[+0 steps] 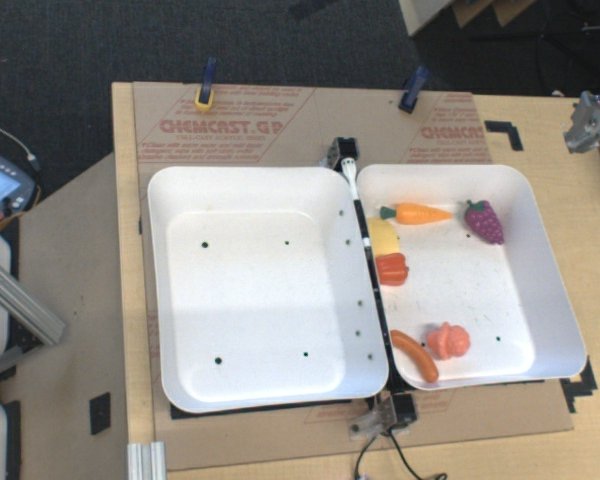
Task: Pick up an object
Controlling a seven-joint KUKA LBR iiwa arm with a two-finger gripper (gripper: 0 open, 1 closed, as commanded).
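The right bin (552, 286) holds several toy foods. An orange carrot (420, 213) and a purple bunch of grapes (485, 221) lie near its far wall. A yellow piece (382, 236) and a red pepper (391, 268) rest against its left wall. A pink lumpy toy (448, 341) and an orange-red sausage (415, 356) sit at the near left corner. A grey metal part of my gripper (590, 123) pokes in at the right edge, beyond the bin's far right corner and well away from every object.
The left bin (245, 288) sits beside the right one, their rims touching along the middle. Both stand on a cardboard sheet (280, 123) held by a yellow and a blue clamp at the far edge. A cable trails from the near edge.
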